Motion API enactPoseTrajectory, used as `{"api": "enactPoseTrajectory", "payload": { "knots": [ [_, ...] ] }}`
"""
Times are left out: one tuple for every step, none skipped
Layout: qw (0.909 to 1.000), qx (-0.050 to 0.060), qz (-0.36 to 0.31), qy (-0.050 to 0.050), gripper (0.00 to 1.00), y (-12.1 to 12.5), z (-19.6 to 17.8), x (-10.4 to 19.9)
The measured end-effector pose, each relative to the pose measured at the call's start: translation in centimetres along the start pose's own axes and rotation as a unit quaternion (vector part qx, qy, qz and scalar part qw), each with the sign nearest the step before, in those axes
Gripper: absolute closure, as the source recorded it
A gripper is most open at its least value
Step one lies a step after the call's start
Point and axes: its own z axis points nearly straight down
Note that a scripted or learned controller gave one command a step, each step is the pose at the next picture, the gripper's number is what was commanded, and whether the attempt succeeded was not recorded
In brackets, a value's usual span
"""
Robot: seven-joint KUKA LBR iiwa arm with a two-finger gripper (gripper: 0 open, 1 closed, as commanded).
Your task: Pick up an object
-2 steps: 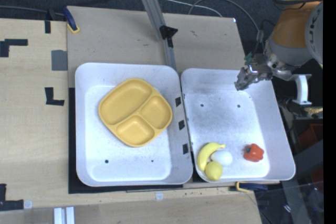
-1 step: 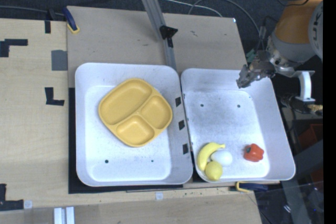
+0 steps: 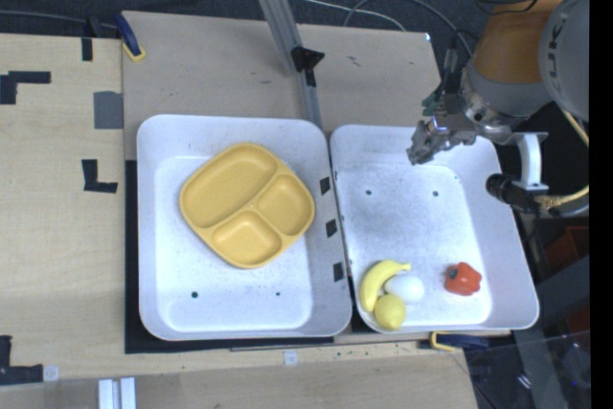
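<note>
Wooden bench [image 3: 57, 235] on dark carpet, two white bins side by side
Yellow divided plate [image 3: 247, 204] left; banana [image 3: 380, 277], egg [image 3: 408, 288], lemon [image 3: 390, 310], red pepper [image 3: 463, 279] right; gripper [image 3: 425, 148] above, finger state unclear

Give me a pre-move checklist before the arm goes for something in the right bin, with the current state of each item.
1. Targets in right bin: banana, white egg, lemon, red pepper: ok.
2. Gripper over right bin: ok, at its far edge.
3. Gripper above a target: not ok; all lie at the near edge.
4. Finger opening: cannot tell.
5. Pepper stands apart from the others: ok.
6. Banana, egg, lemon crowded together: not ok.
</note>
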Motion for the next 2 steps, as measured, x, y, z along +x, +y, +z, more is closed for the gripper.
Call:
{"api": "enactPoseTrajectory", "payload": {
  "knots": [
    [1.0000, 0.000, 0.000, 0.000, 1.00, -1.3, -0.6, 4.5],
    [1.0000, 0.000, 0.000, 0.000, 1.00, -2.5, -1.0, 9.3]
  ]
}}
